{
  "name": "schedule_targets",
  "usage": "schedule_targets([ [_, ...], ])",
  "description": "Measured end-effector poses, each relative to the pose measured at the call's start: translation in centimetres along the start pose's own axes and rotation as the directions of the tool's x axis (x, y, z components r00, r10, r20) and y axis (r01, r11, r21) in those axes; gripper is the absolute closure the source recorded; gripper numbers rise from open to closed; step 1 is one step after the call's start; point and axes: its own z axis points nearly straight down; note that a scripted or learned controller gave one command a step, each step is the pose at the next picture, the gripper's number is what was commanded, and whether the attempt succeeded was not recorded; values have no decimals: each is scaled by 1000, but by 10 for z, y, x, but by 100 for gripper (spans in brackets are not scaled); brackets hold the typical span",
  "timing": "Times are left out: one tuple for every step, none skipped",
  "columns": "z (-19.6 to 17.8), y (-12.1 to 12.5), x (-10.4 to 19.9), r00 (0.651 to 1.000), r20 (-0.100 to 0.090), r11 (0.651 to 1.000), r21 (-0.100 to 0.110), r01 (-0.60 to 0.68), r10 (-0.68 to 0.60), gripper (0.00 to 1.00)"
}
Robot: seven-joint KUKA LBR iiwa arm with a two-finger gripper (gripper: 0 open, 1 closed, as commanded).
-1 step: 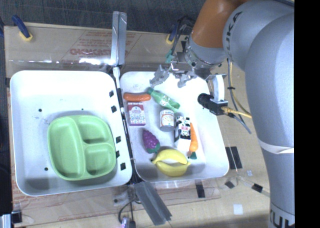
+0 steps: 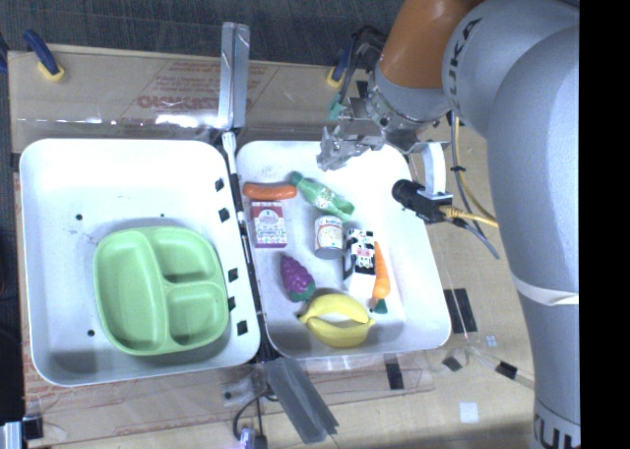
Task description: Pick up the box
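The gripper (image 2: 335,154) hung over the far end of the right bin (image 2: 425,314), near its back wall, at the end of the grey arm (image 2: 512,93) with its orange band (image 2: 425,29). Its fingers were too small and blurred against the white bin floor to tell whether they stood apart or together, and nothing showed between them.

The box (image 2: 269,223), a small red and white carton, lay flat on the floor of the right bin close to the bin's left wall. It sat nearer the camera than the gripper and to its left, well apart from the fingertips, with no contact between them. Just behind the box lay an orange sausage (image 2: 269,191), and a green bottle (image 2: 323,196) rested slantwise between the box and the gripper. Beside the box on its right stood a small can (image 2: 329,233), then a dark carton (image 2: 360,252) with a carrot (image 2: 381,278) alongside it. Toward the near end of the bin lay a purple eggplant (image 2: 296,277) and a yellow banana (image 2: 337,319).

The left bin (image 2: 49,181) held a green divided tray (image 2: 160,289), set toward its near side.
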Motion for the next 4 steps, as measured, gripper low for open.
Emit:
schedule_targets([
  [0,0,0,1000,0,1000,0,0,0,0],
  [-36,-17,-19,1000,3,1000,-8,27,-27,0],
  [43,-49,35,997,1,998,0,-71,71,0],
  [43,-118,87,974,0,974,-1,-226,226,0],
])
